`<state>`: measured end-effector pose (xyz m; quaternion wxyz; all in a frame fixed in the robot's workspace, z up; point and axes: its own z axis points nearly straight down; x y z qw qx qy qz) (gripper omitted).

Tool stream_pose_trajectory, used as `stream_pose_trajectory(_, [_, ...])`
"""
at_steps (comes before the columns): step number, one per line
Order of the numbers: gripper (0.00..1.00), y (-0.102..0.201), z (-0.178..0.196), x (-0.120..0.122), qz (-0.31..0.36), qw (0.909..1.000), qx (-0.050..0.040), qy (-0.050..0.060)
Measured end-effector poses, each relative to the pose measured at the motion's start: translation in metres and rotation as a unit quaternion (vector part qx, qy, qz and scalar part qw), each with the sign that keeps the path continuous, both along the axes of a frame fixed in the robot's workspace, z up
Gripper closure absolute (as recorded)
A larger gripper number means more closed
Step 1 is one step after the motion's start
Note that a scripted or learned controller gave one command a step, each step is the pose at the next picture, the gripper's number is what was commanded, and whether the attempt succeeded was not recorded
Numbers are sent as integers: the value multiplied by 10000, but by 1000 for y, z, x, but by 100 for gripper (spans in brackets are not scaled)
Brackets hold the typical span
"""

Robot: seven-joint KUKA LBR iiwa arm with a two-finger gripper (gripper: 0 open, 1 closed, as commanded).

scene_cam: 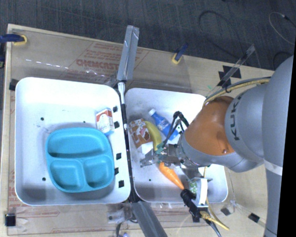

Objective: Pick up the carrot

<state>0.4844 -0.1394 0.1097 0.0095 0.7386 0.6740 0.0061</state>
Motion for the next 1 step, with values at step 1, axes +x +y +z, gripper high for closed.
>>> stream_pose_trajectory(1, [100, 0, 9, -1, 24, 10000, -10, 17])
